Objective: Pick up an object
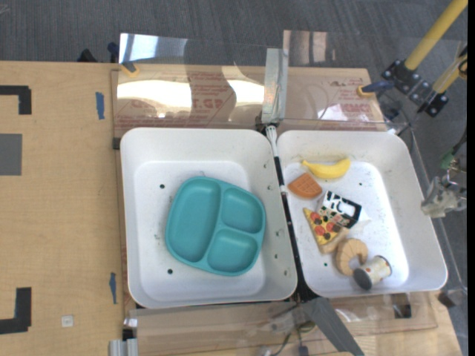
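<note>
Two shallow white bins sit side by side on a table. The left bin (141, 199) holds a teal divided plate (215, 225). The right bin (415, 221) holds a toy banana (327, 168), an orange wedge (305, 186), a black-and-white block (343, 208), a pizza slice (325, 228), a tan ring (351, 254) and a small cylinder (371, 271), clustered toward its left wall. The banana looks the best target, lying apart near the far wall with open room on its right. Whether the gripper's fingers are open or closed cannot be told.

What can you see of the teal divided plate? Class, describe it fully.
The teal divided plate lies flat in the left bin, slightly rotated. It looks like smooth plastic, rounded at the corners, with three compartments: one large at the left, two smaller at the right. It rests on the bin's floor, with nothing on it or against it.
</note>
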{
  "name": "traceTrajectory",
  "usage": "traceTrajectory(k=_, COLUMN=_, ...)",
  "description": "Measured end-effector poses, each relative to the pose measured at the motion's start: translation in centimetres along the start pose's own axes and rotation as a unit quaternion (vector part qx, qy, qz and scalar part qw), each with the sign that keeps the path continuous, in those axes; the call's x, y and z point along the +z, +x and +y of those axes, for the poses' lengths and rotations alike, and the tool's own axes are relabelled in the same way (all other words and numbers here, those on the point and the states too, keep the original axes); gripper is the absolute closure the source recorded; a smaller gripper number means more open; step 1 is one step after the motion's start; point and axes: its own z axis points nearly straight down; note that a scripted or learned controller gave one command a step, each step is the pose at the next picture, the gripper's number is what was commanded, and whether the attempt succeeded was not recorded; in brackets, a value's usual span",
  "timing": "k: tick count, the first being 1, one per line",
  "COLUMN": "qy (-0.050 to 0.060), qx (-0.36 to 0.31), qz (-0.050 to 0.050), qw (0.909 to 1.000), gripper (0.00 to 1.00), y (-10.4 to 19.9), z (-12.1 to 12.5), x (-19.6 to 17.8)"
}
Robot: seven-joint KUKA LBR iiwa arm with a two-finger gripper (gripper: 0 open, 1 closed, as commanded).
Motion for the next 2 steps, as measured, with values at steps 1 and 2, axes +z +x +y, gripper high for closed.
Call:
traceTrajectory(k=1, qy=-0.001, qx=0.192, qz=0.001, qw=0.9814, gripper=1.0, y=-1.6, z=0.6, x=4.3)
traceTrajectory(k=2, qy=-0.005, qx=0.001, qz=0.0, qw=1.0, gripper=1.0, y=0.8, z=4.3, x=2.7)
